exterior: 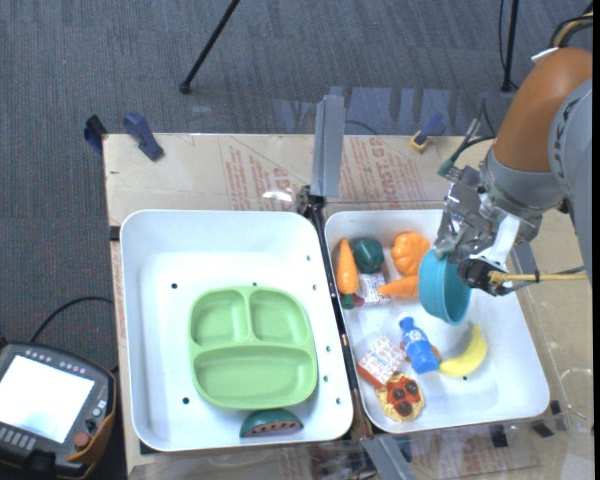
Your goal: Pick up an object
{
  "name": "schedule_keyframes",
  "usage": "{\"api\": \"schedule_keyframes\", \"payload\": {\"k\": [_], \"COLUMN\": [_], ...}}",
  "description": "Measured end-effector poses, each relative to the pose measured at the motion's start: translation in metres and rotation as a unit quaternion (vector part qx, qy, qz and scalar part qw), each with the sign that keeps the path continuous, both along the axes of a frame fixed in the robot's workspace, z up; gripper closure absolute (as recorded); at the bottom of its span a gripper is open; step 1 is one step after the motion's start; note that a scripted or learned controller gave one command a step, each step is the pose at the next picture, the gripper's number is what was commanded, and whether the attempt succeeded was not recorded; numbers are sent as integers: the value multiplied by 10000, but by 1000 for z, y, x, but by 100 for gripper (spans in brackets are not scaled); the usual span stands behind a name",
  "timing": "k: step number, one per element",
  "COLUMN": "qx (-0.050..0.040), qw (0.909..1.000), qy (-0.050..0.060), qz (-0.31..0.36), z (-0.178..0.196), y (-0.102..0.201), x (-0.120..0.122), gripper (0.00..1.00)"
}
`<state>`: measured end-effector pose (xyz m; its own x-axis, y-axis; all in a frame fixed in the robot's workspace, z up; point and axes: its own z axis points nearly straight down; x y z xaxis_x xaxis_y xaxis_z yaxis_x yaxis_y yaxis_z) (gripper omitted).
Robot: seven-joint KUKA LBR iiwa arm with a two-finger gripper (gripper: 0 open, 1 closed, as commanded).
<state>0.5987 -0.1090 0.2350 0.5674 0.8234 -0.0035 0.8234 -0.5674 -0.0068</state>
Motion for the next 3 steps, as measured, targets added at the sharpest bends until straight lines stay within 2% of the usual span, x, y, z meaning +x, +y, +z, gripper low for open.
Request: {"api": "schedule_keyframes", "payload": {"k": [1, 2, 3], "qx": [-13, -13, -11], "qw": [9865, 9866, 9793], "qy": [5, -8, 51], "qz": [-1639, -1631, -2024], "z": [-16, -15, -127], "y": [31, 31, 26], "x": [44, 45, -102], "gripper": [100, 0, 0]}}
